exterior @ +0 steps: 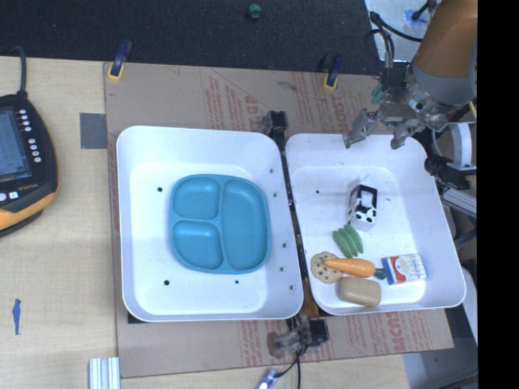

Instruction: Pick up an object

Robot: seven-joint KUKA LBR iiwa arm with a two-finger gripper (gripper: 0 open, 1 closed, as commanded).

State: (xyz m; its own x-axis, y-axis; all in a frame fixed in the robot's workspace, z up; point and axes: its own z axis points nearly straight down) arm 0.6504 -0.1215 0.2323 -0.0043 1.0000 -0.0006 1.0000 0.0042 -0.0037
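Plate [219,221] in left bin [130,217]; toys in right bin [308,160].

Below me lay a pale wooden bench [57,258]. A sheet of brown cardboard [203,96] with faded red print covered most of it, held at its far edge by two clamps, one [118,60] at the left corner and one [331,69] nearer the middle. A grey square of tape [92,130] sat on the wood just left of the cardboard. At the bench's left edge rested a handheld control pendant [23,164], black and orange, with a lit screen. Beyond the bench the floor [203,10] was dark.
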